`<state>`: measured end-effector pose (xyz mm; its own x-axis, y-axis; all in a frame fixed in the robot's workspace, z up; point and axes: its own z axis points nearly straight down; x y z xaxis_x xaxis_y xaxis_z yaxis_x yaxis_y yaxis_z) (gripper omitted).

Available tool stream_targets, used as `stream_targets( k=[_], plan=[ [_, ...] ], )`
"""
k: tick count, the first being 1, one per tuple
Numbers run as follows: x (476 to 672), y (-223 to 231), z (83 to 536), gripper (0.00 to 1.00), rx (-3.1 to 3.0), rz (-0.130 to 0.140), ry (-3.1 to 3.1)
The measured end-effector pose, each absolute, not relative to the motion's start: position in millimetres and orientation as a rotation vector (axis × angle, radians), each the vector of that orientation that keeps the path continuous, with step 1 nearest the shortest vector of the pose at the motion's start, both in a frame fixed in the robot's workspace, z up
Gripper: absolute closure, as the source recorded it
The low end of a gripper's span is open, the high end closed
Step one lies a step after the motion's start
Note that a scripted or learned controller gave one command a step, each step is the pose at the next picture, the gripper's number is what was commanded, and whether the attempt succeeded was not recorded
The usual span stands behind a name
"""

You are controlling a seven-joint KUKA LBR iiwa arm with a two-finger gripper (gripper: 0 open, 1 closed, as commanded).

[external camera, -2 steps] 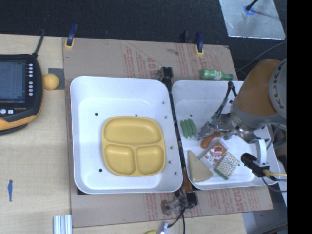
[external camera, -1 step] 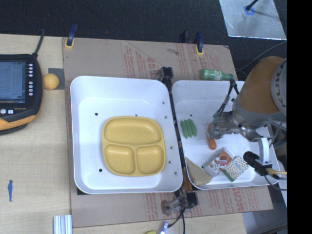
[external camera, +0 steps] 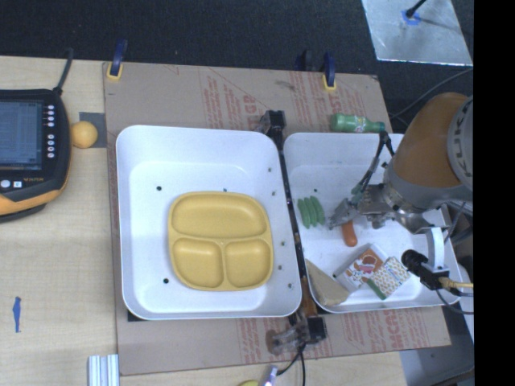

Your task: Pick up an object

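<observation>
In the right bin lie a green ribbed pod, a small orange carrot-like piece, two small printed boxes and a tan wedge. My gripper reaches in from the right and hangs low over the middle of this bin. It sits just right of the green pod and just above the orange piece. The grey arm with its orange band covers the bin's right side. Nothing is visibly held.
The left bin holds a yellow divided plate. A green bottle lies on the cardboard behind the right bin. At the far left sit a teach pendant and an orange ball. Clamps grip the bins' shared edge.
</observation>
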<state>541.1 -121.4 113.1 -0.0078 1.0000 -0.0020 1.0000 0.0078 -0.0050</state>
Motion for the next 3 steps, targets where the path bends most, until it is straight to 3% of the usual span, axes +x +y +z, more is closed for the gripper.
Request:
stream_targets(
  k=[1,2,3],
  plan=[
    [541.1,-122.1,123.2,1.00,-2.207,0.011,-2.232],
    [541.1,-122.0,123.1,0.00,-2.208,0.011,-2.232],
    [550.8,-125.3,91.4,0.00,-2.215,0.005,-2.223]
  ],
)
